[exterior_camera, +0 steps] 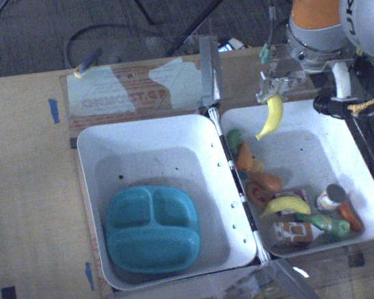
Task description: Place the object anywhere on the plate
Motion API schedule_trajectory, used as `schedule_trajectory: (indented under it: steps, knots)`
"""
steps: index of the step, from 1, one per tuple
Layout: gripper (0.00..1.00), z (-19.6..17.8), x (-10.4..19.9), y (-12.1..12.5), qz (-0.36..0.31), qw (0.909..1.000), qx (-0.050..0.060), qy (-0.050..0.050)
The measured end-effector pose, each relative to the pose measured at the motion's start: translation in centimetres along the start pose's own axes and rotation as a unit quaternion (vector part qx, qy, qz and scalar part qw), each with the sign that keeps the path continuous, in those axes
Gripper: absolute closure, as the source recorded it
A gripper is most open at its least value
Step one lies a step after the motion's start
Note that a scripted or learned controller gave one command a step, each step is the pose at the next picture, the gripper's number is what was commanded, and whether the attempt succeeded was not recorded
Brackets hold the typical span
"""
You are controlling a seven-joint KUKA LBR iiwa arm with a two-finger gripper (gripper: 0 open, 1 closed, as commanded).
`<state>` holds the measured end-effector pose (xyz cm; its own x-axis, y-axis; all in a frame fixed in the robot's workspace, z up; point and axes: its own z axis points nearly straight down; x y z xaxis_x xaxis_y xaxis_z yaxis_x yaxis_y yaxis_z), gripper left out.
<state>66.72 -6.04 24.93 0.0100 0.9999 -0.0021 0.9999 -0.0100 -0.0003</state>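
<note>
Wood bench w/ 2 white bins: fingers (274,93) grip curved yellow banana (271,117) above rt bin (367,175); smooth teal plate (152,230) left.

place: robotics lab | evidence: wooden counter (31,222) marked with black and blue tape | two white bins (91,152) | loose cables (95,37) on grey carpet beyond counter's far edge

Right bin (367,175): 2nd banana (285,205), carton (292,231), green bottle (325,223), orange veg (244,157).
</note>
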Motion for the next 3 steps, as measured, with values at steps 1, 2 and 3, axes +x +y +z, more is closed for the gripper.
schedule_trajectory:
  steps: [1, 2, 3]
  knots:
    - [1.00, 5.9, 6.1, -0.1, -0.083, 0.9965, 0.001, 0.001]
    - [1.00, 6.4, 8.5, -1.2, -0.132, 0.9912, 0.001, 0.001]
    - [1.00, 6.4, 12.7, -4.2, -0.264, 0.9645, 0.000, 0.001]
